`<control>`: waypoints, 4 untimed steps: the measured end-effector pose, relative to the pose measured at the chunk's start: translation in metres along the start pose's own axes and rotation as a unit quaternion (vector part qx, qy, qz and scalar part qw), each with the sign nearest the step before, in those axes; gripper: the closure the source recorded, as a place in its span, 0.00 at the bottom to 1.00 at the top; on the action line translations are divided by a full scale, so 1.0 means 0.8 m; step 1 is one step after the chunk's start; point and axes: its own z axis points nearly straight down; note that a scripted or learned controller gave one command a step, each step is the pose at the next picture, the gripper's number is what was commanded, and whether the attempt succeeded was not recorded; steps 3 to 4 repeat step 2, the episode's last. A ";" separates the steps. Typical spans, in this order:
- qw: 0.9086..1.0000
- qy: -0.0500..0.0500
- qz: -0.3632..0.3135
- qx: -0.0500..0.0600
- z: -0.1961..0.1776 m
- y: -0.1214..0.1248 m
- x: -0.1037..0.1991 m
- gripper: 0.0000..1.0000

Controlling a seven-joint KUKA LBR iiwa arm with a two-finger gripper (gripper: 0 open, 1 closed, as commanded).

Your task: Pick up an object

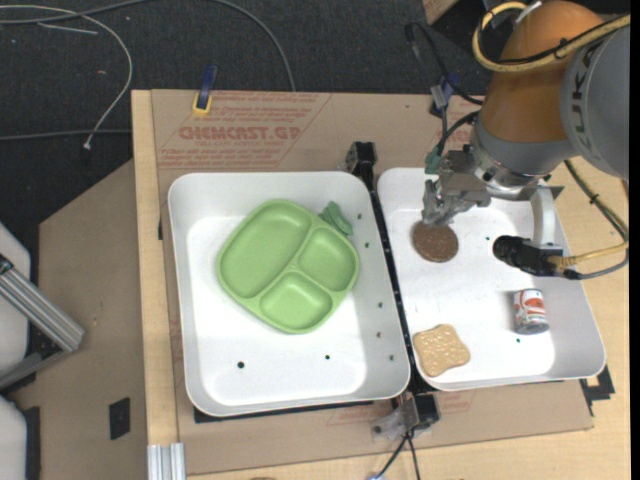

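In the right bin (570, 358) lie a round brown cookie (436, 243), a tan square cracker (441, 349) near the front edge, and a small red and white can (531, 310) on its side. My gripper (437, 214) hangs just above the cookie's far edge, its dark fingers pointing down toward it. The grey arm with its orange band reaches in from the upper right. The cookie lies flat on the bin floor.
The left bin (200, 268) holds a green three-compartment plate (290, 266) with a small green piece (338, 218) at its upper right rim. Both bins sit on a cardboard sheet (250, 128). A black cable connector (520, 254) hangs off the arm over the right bin.
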 end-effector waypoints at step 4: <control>1.000 0.000 0.000 0.000 -0.018 -0.053 0.123 1.00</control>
